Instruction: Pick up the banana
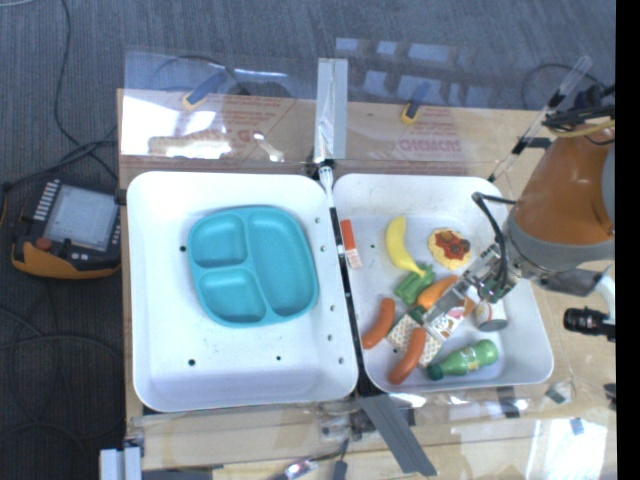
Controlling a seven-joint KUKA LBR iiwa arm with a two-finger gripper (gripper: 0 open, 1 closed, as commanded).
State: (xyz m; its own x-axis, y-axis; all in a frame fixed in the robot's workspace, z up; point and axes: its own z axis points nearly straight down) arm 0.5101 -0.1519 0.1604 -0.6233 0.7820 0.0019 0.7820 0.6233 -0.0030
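While banana (400, 245) lies ungrasped, up and left of claw (487, 284).

Approach step, by the look of it: needs a shift up-left, then a descent. Pizza slice (450, 247) between; green pepper (412, 287) and carrot (437, 291) just left. Right bin (528, 363) rim close behind. Claw state: cannot tell.

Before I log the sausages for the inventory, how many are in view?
2, both in the right bin: one sausage left of the pile, the other sausage by the front wall. More may hide under the gripper.
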